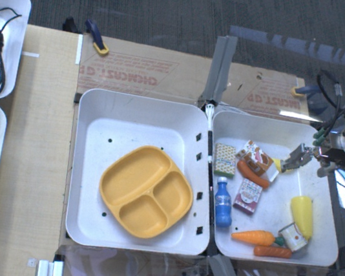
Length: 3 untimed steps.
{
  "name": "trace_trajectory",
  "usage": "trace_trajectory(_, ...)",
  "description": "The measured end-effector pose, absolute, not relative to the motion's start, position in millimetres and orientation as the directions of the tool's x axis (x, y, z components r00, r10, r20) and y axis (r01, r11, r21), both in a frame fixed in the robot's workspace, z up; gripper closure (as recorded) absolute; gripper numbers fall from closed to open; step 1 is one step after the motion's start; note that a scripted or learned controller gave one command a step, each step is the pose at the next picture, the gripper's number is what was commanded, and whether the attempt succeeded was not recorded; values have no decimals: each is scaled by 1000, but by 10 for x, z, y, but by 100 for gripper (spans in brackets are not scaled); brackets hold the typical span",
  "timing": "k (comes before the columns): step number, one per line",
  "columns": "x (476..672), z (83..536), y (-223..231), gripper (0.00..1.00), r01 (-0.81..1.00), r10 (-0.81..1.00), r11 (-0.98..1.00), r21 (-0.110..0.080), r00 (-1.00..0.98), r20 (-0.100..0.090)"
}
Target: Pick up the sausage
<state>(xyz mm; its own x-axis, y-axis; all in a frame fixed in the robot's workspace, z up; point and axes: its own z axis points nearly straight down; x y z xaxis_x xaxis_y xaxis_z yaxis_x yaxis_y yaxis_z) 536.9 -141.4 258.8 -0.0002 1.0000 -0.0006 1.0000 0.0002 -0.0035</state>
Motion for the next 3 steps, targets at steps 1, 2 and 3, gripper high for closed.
trace_trajectory(1,5563,978,-1012,0,996,996,92,-3,-92,0)
trace_trajectory(2,6171,879,-977,0,977,977,211,-18,-211,6)
trace_trajectory(3,6526,867,-997,0,995,996,-94,-29,94,3)
